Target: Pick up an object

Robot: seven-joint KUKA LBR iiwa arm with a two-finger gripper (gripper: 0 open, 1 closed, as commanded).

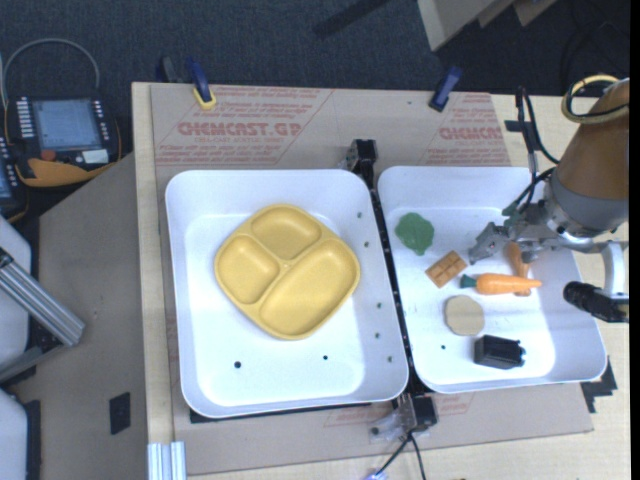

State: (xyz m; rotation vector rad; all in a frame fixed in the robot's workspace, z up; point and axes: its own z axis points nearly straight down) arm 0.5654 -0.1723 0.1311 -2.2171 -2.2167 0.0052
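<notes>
Right, you've got 2 white bins side by side on the tabletop. Left bin holds 1 yellow divided plate, 3 compartments, sitting a bit rotated near the bin's middle. Right bin holds the small stuff: green broccoli piece at upper left, tan block just below and right of it, orange carrot lying roughly level near the middle, round beige disc under the carrot's left end, black block lower down, well apart from the rim. Arm comes in from the right, orange band visible, and the gripper hangs low over the right bin just above the carrot. Whether it is released or clenched, you can't tell from this angle. Nothing visibly sits between its tips. Another small orange piece shows right beside the gripper, partly hidden.
</notes>
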